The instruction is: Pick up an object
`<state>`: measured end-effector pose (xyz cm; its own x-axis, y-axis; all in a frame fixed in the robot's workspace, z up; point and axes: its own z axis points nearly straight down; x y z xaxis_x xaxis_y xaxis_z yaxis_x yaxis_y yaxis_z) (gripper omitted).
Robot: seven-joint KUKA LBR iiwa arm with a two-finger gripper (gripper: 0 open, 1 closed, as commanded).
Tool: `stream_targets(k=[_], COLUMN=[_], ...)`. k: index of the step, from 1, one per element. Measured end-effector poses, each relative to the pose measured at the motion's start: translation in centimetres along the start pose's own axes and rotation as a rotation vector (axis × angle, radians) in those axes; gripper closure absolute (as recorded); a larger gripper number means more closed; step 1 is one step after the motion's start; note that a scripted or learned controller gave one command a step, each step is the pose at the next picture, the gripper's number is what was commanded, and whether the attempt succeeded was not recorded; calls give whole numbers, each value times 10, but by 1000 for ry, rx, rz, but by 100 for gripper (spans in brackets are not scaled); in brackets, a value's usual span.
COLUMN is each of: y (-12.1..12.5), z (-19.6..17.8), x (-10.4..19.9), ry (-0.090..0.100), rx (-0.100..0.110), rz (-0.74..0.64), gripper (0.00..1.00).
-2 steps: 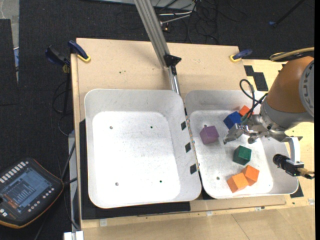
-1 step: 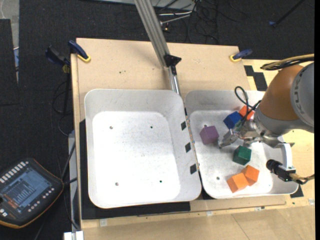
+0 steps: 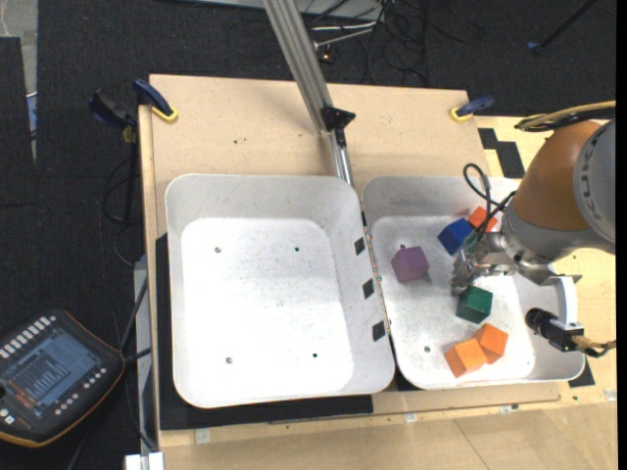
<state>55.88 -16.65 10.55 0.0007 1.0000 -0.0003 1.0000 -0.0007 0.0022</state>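
The right bin (image 3: 411,365) holds several small blocks. A purple block (image 3: 410,262) lies near its middle, a blue block (image 3: 455,235) toward the back right, and a small orange piece (image 3: 478,217) just behind the blue one. A green block (image 3: 474,304) sits lower down, with two orange blocks (image 3: 464,356) (image 3: 493,341) near the front edge. My gripper (image 3: 463,280) reaches in from the right, its fingers pointing down just above and left of the green block, between it and the blue block. Nothing shows between the fingers.
The left bin (image 3: 196,204) stands beside the right one on the tan bench. A metal pole (image 3: 304,57) slants down to the divide between the bins. A teach pendant (image 3: 44,375) lies off the bench at lower left. Clamps grip the bench's back corners.
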Motion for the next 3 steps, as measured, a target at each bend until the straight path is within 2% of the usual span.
stream_targets(k=[2, 3], y=[4, 5], z=[-125, -125], x=[3, 4], ry=[-2, -1], rx=[-6, 0], rz=[-4, -3], gripper=[100, 100])
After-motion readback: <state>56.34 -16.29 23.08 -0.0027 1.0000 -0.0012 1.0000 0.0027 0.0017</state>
